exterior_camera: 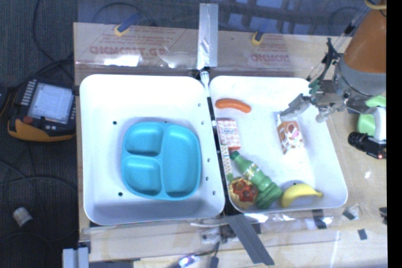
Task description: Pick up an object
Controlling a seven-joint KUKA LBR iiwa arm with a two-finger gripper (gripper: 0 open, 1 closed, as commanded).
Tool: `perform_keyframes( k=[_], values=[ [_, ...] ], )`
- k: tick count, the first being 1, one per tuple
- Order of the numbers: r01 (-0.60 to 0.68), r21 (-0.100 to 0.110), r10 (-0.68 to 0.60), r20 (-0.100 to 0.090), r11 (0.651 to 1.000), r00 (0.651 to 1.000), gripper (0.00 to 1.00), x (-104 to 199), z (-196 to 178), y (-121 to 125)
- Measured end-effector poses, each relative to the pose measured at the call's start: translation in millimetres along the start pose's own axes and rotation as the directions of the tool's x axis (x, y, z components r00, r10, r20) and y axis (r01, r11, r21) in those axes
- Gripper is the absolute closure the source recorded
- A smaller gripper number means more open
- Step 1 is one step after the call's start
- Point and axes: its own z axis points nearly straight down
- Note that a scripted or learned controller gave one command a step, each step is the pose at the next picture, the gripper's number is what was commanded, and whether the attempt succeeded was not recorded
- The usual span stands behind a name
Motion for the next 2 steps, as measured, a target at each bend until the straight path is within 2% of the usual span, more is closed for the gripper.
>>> perform_keyframes(
  k=[1,2],
  values=[
    [-0.047,0.0,0.047,0.0,0.999,0.999,0.0,-22.2,25.6,30.0],
    [-0.012,-0.002,0.012,0.0,1.0,1.0,0.0,-21.4,8.1,54.0]
  ],
)
